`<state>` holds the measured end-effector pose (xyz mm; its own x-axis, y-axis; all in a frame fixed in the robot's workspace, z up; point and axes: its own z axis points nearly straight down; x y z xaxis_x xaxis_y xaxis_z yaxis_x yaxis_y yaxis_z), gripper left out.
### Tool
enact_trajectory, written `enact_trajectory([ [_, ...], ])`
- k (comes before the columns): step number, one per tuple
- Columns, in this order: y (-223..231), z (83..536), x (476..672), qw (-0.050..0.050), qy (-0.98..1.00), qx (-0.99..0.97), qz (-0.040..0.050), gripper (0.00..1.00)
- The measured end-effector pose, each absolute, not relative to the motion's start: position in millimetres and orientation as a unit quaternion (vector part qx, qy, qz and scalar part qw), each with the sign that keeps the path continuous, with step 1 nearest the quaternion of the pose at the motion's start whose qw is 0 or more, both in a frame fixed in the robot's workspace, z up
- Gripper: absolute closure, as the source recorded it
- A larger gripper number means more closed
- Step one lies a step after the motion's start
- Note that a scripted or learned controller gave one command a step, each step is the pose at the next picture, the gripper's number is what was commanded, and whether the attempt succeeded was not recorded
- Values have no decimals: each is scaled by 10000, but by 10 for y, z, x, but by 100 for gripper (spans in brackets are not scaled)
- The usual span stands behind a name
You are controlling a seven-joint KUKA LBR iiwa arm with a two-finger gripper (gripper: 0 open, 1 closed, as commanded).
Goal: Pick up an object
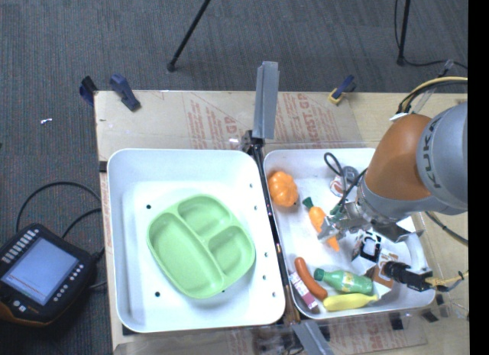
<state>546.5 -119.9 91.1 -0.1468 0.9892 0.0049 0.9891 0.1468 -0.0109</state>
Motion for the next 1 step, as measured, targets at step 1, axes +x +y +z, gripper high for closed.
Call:
enact_trajectory([
  [1,-674,2297,5820,17,-8142,-5806,9,100],
])
